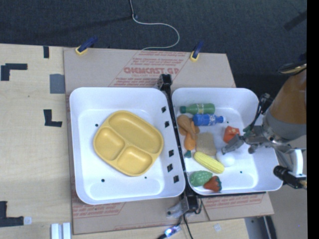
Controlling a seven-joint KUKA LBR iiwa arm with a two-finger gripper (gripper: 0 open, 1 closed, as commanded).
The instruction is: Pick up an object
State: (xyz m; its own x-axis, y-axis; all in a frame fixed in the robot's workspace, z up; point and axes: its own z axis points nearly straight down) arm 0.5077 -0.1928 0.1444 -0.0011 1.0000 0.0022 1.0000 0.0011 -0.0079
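Low over the right white bin (249, 96), near its right wall, the claw (234, 146) is seen beside a small red toy (231, 132); whether it is apart or together cannot be told. Along that bin's left wall a green bottle (198, 108), a blue bottle (207, 119), an orange carrot-like toy (188, 130) and a yellow corn cob (208, 162) are gathered. A yellow divided plastic plate (128, 142) is laid at the left white bin's (79, 103) centre.

white bins: 2 (79, 133) (249, 96) | yellow divided plate: 1 (128, 142) | green bottle: 1 (198, 108) | blue bottle: 1 (208, 119) | toy corn cob: 1 (208, 162) | strawberry: 1 (213, 184) | red-and-green toy by the gripper: 1 (231, 132) | clamps on cardboard edge: 2 (85, 45) (196, 50)
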